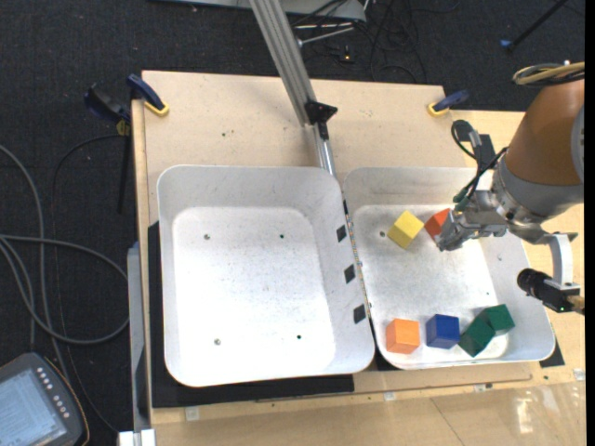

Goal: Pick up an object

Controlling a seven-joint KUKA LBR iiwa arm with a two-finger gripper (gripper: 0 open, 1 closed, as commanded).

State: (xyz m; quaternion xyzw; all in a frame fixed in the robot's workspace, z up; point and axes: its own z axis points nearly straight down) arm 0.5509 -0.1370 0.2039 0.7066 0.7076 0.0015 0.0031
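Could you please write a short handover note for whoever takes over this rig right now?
Gripper: low in the right white bin, at a small red-orange block; finger state unclear, no grasp confirmed.
Yellow cube lies just left of that block.
Along the bin's near edge: orange cube, blue cube, two dark green blocks.
Done: arm is at the blocks.
Left: secure one object and lift it.

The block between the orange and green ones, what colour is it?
Blue block, seen clearly in the camera view.
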